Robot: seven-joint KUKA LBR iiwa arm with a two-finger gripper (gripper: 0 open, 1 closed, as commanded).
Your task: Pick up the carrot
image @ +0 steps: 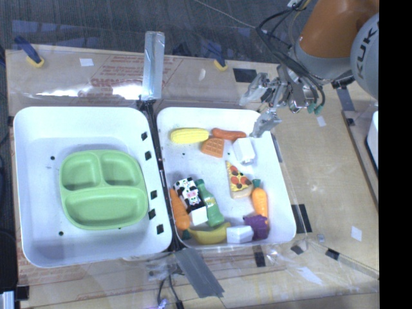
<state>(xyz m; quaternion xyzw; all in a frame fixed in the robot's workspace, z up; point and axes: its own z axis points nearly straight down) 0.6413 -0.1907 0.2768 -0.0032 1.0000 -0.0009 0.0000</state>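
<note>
At the near edge, a grey metal bracket lies on the worktop just in front of the seam between the two bins. The carrot lies in the right bin, towards its near right side, green top pointing away from the camera, just right of a pizza slice and just above a purple toy. Near these sit a white block, a banana, a green bottle, a cow-patterned carton and a long orange piece along the bin's left wall. Farther back are a corn cob, a sausage, an orange waffle-like piece and a white cube. The left bin holds a green divided plate. The worktop is pale wood under clear sheeting, with dark floor beyond. The arm enters from the upper right, and its end effector hangs over the right bin's far right corner, well apart from the carrot; how far its fingers are parted cannot be told, and nothing is seen in them.
</note>
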